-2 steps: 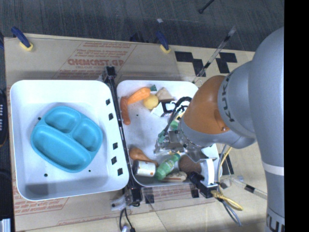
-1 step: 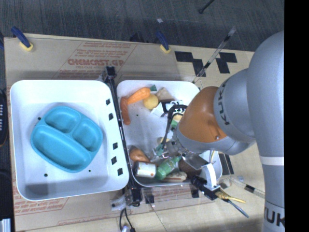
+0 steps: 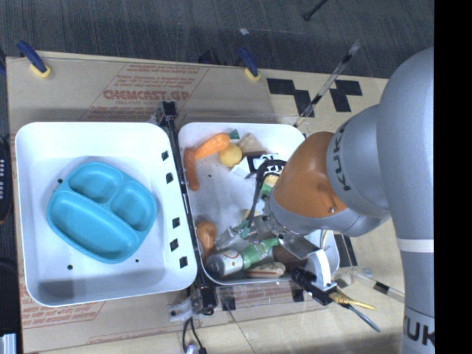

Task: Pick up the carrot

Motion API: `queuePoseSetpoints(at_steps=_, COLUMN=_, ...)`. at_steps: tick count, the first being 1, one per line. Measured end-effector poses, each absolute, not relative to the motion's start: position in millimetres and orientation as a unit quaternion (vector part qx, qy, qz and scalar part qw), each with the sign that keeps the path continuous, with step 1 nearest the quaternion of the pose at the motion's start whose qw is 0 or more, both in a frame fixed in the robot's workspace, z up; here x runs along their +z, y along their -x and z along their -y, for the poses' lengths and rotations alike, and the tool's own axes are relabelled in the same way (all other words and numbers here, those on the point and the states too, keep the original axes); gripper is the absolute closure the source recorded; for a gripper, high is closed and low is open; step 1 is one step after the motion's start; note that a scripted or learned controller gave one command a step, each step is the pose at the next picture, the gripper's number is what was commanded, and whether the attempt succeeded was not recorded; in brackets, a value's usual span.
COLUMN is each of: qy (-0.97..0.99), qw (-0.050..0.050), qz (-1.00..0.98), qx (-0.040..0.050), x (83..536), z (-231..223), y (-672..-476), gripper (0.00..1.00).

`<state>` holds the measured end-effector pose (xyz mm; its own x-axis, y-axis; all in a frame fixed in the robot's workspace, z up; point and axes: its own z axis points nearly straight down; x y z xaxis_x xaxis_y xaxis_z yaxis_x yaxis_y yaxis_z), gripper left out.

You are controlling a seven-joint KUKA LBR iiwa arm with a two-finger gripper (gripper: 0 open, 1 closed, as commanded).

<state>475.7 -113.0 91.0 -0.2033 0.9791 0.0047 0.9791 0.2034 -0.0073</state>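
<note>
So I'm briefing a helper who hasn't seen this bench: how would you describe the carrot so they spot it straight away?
Look in the right-hand white bin, the cluttered one beside the bin holding the blue tray. Go to its far left corner: the carrot lies there at a slant. It is the long, tapered, bright orange piece, next to a rounder pale yellow item.

The carrot [image 3: 212, 144] lies at the right bin's [image 3: 193, 133] far left corner; the left bin [image 3: 29, 198] holds a divided tray [image 3: 102, 211].
</note>
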Motion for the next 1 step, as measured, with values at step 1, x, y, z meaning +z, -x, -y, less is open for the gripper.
queuePoseSetpoints(at_steps=1, qy=0.691, qw=0.002, qz=0.723, qx=0.0010, x=152.3, z=100.8, y=-535.9, gripper=0.00)
